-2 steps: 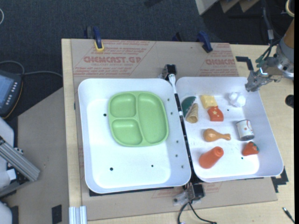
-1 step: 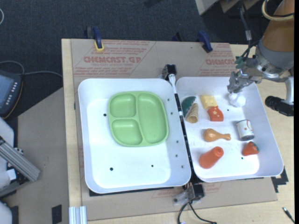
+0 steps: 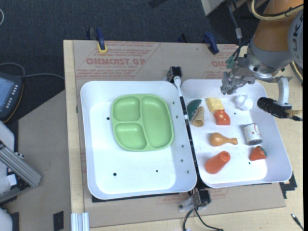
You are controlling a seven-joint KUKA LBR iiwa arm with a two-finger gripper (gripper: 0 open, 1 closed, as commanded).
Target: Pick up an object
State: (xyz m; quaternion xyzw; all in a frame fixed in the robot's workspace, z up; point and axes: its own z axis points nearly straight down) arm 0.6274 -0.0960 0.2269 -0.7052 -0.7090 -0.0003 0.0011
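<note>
The right bin (image 3: 274,170) holds several small items. A yellow block (image 3: 214,104) and a red-orange block (image 3: 222,117) lie near its far side. Beside them on the left is a green and tan piece (image 3: 195,111), and on the right a white crumpled piece (image 3: 244,102). Further forward are a silver can (image 3: 251,133), a tan drumstick-shaped toy (image 3: 222,139), an orange-red toy (image 3: 217,162) and a small red toy (image 3: 258,153). My gripper (image 3: 230,86) hangs over the bin's far edge, just beyond the yellow block, with nothing visibly in it.
The left bin (image 3: 96,167) holds a green divided plate (image 3: 143,121). A black part (image 3: 273,107) juts over the right bin's right edge. Blue clamps (image 3: 101,38) sit at the board's far edge. The bins' shared rim (image 3: 185,124) runs between them.
</note>
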